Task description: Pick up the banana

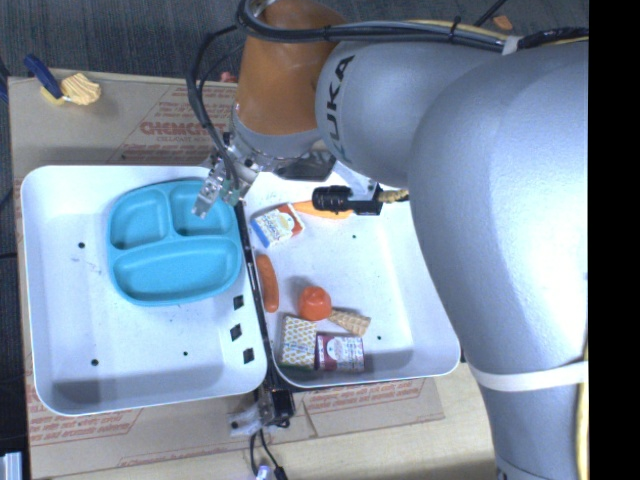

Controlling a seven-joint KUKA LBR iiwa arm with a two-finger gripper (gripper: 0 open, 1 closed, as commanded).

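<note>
My gripper [216,194] hangs over the right rear corner of a blue divided plate [170,253], close to the wall between the two bins. The plate lies in the left bin [60,298] and its compartments hold nothing. No object shows at the gripper's tip. The large grey arm [470,168] covers the rear and right side of the right bin [400,298].
In the right bin lie a small white and blue carton [275,226], a sausage [267,280], a red-orange piece [315,303], a waffle-like piece [350,320], a patterned box [297,343] and a dark red carton [340,351]. A pale yellow item with a blue handle [72,88] rests outside, back left.
</note>
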